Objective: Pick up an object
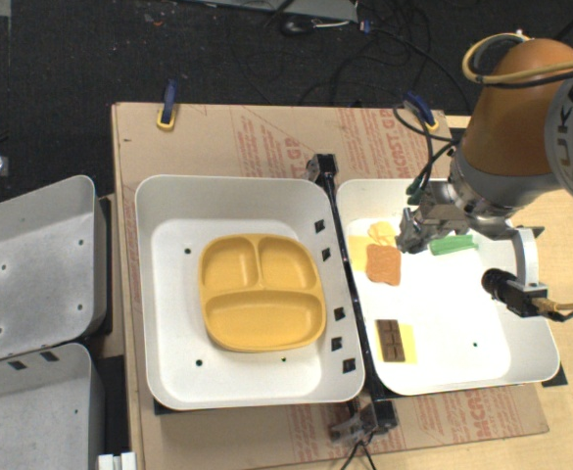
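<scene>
Nearest the camera, at six o'clock in the right bin point(521, 360), lies a brown-and-yellow block point(393, 341). Farther up sit an orange piece point(383, 264) and a green piece point(453, 245), beside the gripper point(410, 233); its opening cannot be told. At nine o'clock, the left bin point(168, 292) holds a yellow tray point(262, 292).

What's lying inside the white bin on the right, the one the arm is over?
In the right bin lie an orange slab, a pale yellow piece, a green block and a brown bar on a yellow card. The gripper covers whatever lies beneath it.
</scene>
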Controlling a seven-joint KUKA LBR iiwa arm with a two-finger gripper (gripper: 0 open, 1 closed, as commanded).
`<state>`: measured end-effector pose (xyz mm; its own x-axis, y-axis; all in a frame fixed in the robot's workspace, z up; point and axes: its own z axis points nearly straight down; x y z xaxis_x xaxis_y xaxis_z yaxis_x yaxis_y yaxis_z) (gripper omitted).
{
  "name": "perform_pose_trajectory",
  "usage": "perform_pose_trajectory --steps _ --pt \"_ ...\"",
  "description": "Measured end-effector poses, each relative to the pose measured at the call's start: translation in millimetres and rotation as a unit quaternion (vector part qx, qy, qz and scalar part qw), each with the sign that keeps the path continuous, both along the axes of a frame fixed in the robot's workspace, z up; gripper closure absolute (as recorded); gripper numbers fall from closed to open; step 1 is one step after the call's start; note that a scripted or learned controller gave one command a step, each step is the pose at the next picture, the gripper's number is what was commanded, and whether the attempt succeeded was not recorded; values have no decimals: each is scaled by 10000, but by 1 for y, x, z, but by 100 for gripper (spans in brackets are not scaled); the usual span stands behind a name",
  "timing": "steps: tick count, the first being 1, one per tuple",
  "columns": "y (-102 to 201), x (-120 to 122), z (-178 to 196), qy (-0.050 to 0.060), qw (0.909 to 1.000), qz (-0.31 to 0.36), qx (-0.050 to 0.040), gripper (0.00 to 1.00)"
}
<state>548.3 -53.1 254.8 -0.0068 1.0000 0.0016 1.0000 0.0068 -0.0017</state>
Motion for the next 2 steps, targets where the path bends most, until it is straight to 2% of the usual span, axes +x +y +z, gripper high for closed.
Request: perform_pose_trajectory --steps 2 --pt "109 -23 -29 6 10000 2 -2 100"
